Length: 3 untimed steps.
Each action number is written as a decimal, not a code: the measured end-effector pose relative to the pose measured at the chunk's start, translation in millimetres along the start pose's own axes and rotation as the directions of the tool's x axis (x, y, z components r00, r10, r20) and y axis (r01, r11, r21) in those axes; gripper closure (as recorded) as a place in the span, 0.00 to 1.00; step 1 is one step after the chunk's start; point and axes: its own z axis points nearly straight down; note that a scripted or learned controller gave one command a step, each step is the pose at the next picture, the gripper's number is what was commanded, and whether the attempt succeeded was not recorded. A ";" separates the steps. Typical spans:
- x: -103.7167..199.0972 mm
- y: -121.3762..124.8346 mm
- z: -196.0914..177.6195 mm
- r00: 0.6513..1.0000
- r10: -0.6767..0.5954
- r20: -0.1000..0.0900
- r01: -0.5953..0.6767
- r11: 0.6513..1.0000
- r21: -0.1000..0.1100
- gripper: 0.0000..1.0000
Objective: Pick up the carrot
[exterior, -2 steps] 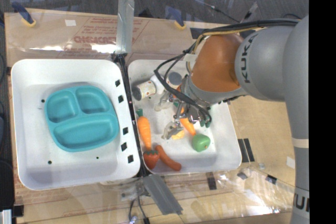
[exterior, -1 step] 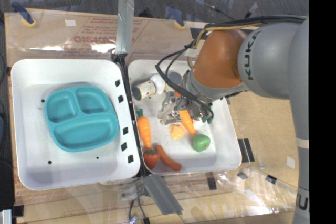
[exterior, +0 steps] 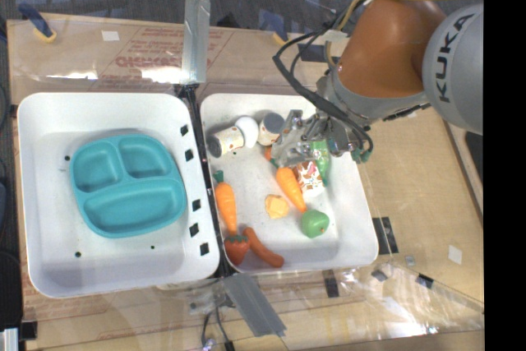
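Two carrots lie in the right bin (exterior: 362, 210). One orange carrot (exterior: 289, 187) lies slantwise in the middle of it, its thick end up and to the left. The other carrot (exterior: 225, 207), with a small green top, lies along the bin's left wall. My gripper (exterior: 290, 145) hangs over the upper middle of the right bin, just above the thick end of the middle carrot. The grey wrist and the orange band (exterior: 386, 45) hide the bin's upper right corner. I see nothing lifted off the floor of the bin.
Around the middle carrot lie a red and white packet (exterior: 311, 175), a green fruit (exterior: 314, 223), a yellow-orange piece (exterior: 278, 206), two small cans (exterior: 232, 139) and a red sausage-like toy (exterior: 263, 249). A teal divided plate (exterior: 123, 181) sits in the left bin (exterior: 33, 259).
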 end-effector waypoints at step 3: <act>-13.7 56.2 12.8 0.947 -0.321 -0.008 0.321 0.947 -0.006 1.00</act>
